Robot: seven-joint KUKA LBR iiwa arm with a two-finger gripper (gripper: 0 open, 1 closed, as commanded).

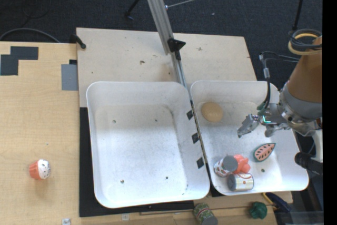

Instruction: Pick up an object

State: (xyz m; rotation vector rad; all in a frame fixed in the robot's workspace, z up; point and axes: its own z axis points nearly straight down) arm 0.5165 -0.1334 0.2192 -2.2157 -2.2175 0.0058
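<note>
The right bin (295, 179) holds a tan round object (212, 111) near its upper left. A watermelon-slice toy (264, 152) lies toward the right side. At the front sit a grey-and-orange object (234, 164) and a small can (240, 182). My gripper (255, 125) hangs over the right bin's middle, right of the tan object and up-left of the watermelon toy. Its fingers are spread, open, with nothing between them.
The left bin (105, 113) lies beside the right one, with a metal rail (160, 18) running down between them. A small red-and-white toy (40, 169) sits on the wooden bench at left. Green objects (257, 210) lie below the bins.
</note>
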